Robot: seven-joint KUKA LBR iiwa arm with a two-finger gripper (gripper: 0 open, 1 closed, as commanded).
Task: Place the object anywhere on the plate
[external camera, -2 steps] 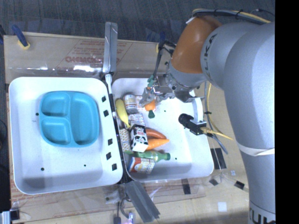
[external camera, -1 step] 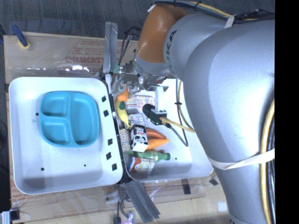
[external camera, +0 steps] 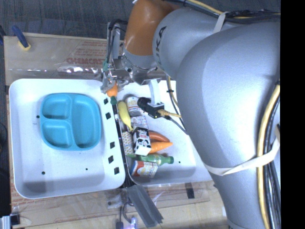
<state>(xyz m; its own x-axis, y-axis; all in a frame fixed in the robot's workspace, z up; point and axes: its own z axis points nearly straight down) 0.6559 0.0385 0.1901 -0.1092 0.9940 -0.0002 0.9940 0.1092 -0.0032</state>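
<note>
A wooden bench (external camera: 52,56) holds two white bins side by side, with dark floor above it at the top of the frame. A small orange thing (external camera: 112,90) sits just above the middle of the frame, at the top edge where the two bins meet. The gripper (external camera: 110,84) is right on top of it, touching it, and the orange thing pokes out from below the tips. I cannot tell if the gripper is pinching it or just sitting over it. To the lower left lies the blue plate (external camera: 71,120) with three sections, in the left bin (external camera: 28,175), near but apart from the orange thing. Below and right, the right bin (external camera: 186,168) holds a banana (external camera: 124,114), a carrot (external camera: 159,142), a green bottle (external camera: 155,160) and some small packs. The big grey arm (external camera: 224,104) fills the right side of the frame.
</note>
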